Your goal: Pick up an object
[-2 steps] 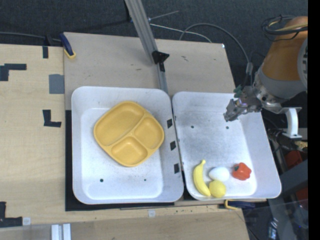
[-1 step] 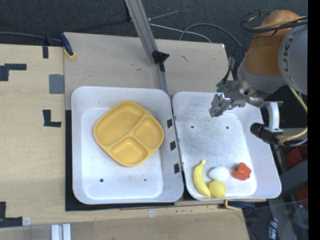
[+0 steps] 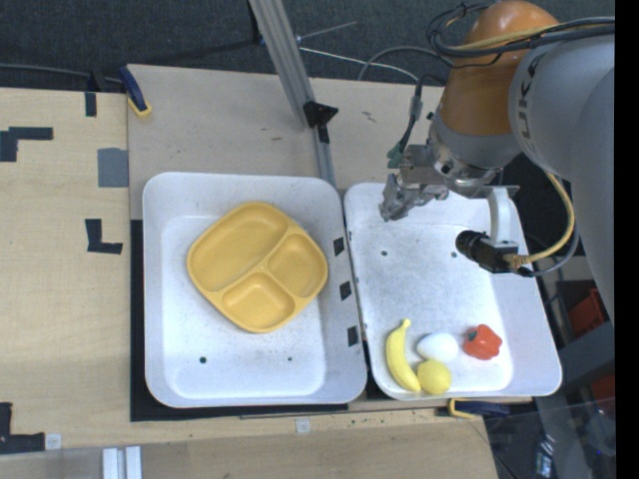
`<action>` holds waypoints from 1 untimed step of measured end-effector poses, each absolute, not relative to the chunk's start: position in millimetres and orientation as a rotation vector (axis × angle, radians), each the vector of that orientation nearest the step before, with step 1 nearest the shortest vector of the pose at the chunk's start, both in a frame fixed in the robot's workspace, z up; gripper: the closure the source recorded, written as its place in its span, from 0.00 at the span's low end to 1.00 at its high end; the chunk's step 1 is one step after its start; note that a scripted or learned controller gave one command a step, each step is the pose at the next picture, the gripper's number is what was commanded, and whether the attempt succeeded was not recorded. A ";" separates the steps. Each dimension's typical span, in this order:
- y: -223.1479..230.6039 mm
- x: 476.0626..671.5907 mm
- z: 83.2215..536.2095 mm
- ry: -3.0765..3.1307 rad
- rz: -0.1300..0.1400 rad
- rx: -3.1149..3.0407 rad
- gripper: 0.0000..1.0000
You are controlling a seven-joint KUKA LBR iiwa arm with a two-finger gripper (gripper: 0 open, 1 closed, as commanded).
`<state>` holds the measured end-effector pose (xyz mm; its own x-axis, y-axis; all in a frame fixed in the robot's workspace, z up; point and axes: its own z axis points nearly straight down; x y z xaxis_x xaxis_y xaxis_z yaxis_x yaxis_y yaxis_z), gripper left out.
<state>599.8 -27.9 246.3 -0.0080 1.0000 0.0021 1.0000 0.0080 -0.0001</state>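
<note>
My gripper [image 3: 396, 205] hangs over the far left corner of the right bin [image 3: 439, 257], fingers pointing down, nothing visible between them. At the near end of that bin lie a yellow banana [image 3: 399, 355], a white egg-shaped object [image 3: 437, 346], a yellow lemon [image 3: 433, 376] and a red pepper-like object [image 3: 482, 342]. They sit close together, well below the gripper in the view. A yellow divided plate [image 3: 258, 264] rests in the left bin [image 3: 165, 267].
A slanted metal post [image 3: 290, 63] rises behind the bins. The grey arm with its orange band [image 3: 499, 63] fills the upper right. A black cable fitting [image 3: 479, 250] hangs over the right bin's right side. Bench tape marks lie at left.
</note>
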 end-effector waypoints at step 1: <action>17.9 604.2 244.7 -2.227 0.000 -2.213 1.00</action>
<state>604.2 17.9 244.7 -0.0062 1.0000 0.0011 1.0000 0.0062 -0.0014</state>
